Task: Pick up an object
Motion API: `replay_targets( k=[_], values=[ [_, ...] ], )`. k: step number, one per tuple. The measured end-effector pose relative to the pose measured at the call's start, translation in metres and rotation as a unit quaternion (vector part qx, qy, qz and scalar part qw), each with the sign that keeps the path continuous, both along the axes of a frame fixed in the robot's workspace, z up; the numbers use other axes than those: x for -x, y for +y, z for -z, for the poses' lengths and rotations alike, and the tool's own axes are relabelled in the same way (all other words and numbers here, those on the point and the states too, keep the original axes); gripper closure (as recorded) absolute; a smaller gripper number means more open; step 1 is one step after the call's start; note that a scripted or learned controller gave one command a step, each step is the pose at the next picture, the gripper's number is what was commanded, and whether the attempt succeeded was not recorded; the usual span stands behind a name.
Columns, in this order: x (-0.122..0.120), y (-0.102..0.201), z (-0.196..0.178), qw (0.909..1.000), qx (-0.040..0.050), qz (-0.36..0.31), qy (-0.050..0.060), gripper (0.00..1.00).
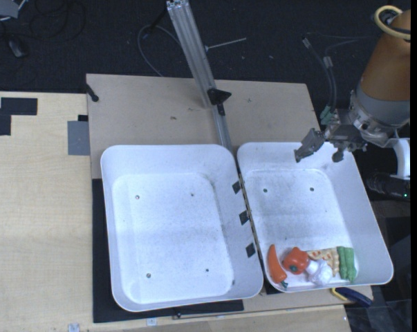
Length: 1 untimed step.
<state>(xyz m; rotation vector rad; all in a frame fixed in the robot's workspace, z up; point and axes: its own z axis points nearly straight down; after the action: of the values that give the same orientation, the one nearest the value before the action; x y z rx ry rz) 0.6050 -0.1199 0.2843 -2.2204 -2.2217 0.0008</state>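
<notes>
A tan board (pixel 160 109) lay over a pale wooden bench (pixel 35 206), with dark floor and loose cables behind it. On the board sat 2 shallow white bins side by side, joined along their shared edge by 3 small black clips (pixel 243 216). The left bin (pixel 125 164) showed a bare speckled floor. The right bin (pixel 360 206) held a small cluster of objects packed against its near wall: an orange carrot-shaped piece (pixel 276 264) at the left, a red rounded item (pixel 295 260) touching it, a white lumpy item (pixel 320 273) just beside that, a pale patterned piece (pixel 323 256) behind it, and a green oblong (pixel 346 263) at the right end (exact identities were hard to make out at this resolution). A slanted aluminium rail (pixel 198 57) ran from the far edge of the scene down to the gap between the bins.

The arm (pixel 388 68) entered from the right, orange band above grey wrist. Its gripper (pixel 323 147) hung over the far rim of the right bin, well apart from the cluster, its 2 dark fingers (pixel 306 147) spread apart with nothing between them.
</notes>
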Motion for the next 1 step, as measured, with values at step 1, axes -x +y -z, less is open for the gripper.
replay_targets(
  k=[1],
  values=[
    [0.0306,-0.0111,0.1298,1.0,-0.0004,0.001,0.004,0.0]
  ],
)
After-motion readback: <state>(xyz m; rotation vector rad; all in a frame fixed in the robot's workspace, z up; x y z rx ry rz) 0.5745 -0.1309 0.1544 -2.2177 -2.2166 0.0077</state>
